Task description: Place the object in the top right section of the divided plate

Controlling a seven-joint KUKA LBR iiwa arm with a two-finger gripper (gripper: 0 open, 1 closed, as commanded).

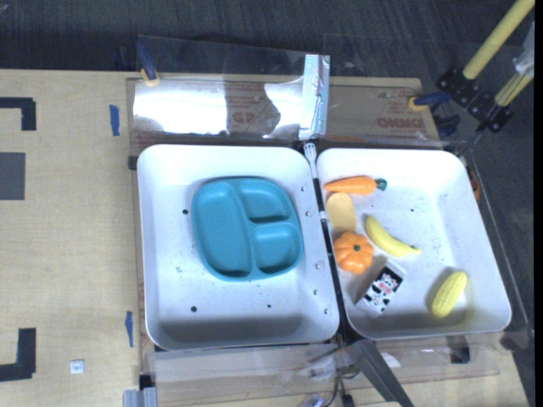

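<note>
A blue divided plate [246, 225] lies in the left white bin [170, 295], with one long section on its left and two smaller sections on its right. All three sections are bare. In the right bin [484, 312] lie toy foods: a carrot [351, 186], a pale yellow piece [341, 211], a banana [389, 237], a small orange pumpkin [354, 252], an ear of corn [448, 292] and a small black-and-white carton [383, 288].
A clear plastic panel [229, 100] stands behind the left bin. A yellow pole with black clamps [488, 49] crosses the upper right corner. Tan bench surface [59, 227] with black marks stretches to the left of the bins.
</note>
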